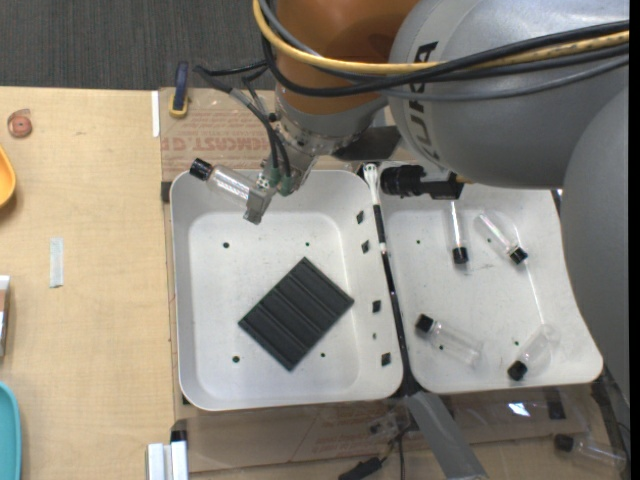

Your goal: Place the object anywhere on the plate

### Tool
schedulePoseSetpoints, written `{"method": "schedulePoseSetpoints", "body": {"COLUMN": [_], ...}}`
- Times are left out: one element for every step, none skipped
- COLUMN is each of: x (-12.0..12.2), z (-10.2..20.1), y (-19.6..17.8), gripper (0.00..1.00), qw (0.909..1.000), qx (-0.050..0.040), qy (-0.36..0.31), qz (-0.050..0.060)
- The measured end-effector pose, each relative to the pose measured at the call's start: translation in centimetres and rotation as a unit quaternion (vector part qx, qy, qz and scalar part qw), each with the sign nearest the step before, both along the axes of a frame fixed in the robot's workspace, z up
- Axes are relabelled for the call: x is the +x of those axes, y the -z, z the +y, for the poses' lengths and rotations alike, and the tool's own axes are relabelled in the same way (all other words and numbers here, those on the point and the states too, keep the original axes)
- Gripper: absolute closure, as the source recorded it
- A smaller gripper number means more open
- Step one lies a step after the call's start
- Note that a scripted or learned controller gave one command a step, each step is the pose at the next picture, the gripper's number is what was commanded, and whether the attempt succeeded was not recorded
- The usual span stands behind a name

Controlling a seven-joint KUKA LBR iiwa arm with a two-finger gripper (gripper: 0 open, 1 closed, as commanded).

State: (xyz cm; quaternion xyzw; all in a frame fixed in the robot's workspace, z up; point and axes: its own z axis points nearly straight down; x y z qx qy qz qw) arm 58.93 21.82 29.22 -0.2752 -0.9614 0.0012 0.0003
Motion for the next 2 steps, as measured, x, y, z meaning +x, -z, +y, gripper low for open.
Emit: {"method": "schedulePoseSetpoints", "body": {"x": [3.3, 6.0], "z": [-1.5, 0.9], "y": [-0.2, 0.1], "gripper": [1.00, 1.00], "qw": [0.9949, 0.9734], "qx": [0.0006, 0.0011], "qy": [-0.101, -0.229], "qz": [-0.002, -0.002]}}
